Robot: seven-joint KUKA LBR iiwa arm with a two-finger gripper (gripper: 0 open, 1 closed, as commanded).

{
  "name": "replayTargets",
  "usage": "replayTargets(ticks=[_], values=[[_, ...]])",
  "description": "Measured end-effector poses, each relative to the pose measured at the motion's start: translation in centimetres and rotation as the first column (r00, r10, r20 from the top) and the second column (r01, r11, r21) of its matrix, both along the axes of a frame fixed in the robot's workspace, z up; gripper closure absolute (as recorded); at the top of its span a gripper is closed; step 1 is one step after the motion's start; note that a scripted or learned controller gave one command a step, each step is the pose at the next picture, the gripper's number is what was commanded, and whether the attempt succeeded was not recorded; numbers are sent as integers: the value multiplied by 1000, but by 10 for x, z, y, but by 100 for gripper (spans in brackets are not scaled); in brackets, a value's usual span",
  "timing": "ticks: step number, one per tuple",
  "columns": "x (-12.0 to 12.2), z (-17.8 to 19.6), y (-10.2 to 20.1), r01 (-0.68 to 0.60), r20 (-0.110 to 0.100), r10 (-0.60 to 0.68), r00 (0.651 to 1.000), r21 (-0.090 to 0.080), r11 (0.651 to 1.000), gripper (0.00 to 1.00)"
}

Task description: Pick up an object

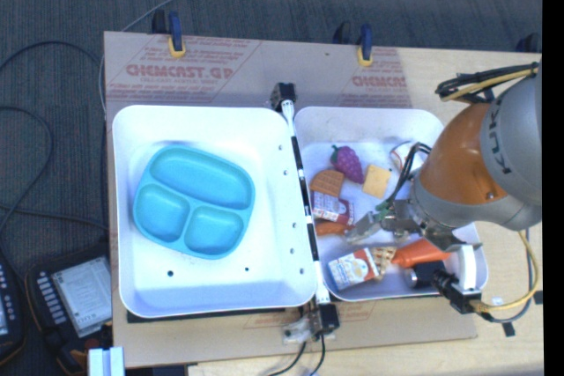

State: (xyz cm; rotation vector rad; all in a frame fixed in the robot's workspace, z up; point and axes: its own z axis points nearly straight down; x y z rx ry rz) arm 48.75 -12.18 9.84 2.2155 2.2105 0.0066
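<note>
The right bin (423, 121) holds several toy foods. Purple grapes (347, 161) lie at the back, with a yellow cheese block (376, 180) to their right. At the left wall sit a brown waffle piece (327, 182) and a small printed packet (328, 207). A white pouch (352, 269) and an orange carrot (419, 255) lie along the front. My gripper (377, 223) hangs low over the middle of this bin, just above the pouch and right of the packet. Nothing is visibly held. The orange-banded wrist (458, 172) hides the bin's right part.
The left bin (141, 277) holds a blue three-compartment plate (194, 200). A black clip (284, 94) sits where the bins meet at the back. Cables (493, 79) loop over the arm at right. A dark device (70, 295) lies off the bench at front left.
</note>
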Motion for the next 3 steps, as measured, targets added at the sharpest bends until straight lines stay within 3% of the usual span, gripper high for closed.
replayTargets(ticks=[1,2,3], values=[[1,10,0,0,0,0,1000,0,1000,100],[0,10,0,0,0,0,1000,-1,1000,0],[1,19,0,0,1,0,1000,-1,1000,100]])
